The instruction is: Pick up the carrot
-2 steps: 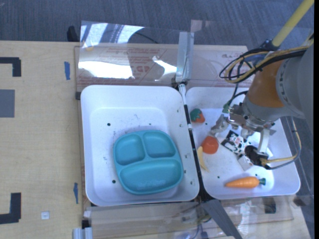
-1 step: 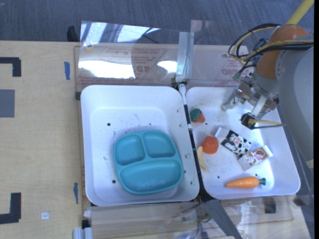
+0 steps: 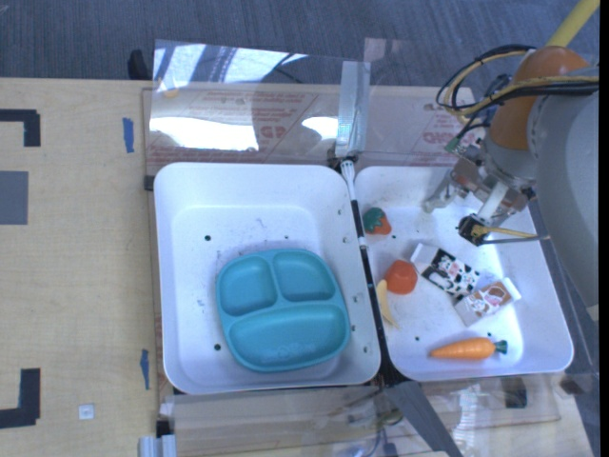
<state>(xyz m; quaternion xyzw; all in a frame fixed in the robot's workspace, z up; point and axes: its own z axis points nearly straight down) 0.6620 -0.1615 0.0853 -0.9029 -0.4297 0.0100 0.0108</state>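
Observation:
The carrot (image 3: 463,349), orange with a green stub at its right end, lies flat near the front wall of the right bin (image 3: 547,341). My gripper (image 3: 468,205) hangs over the back of that bin, well behind the carrot and a little to its right. Its two metal fingers (image 3: 441,197) stand apart with nothing between them, so it is open.
The right bin also holds a small orange-and-green fruit (image 3: 378,221), an orange ball (image 3: 401,277), a pale yellow piece (image 3: 383,303), a cow-patterned box (image 3: 447,272) and a small carton (image 3: 487,298). A teal divided plate (image 3: 281,307) lies in the left bin (image 3: 181,208).

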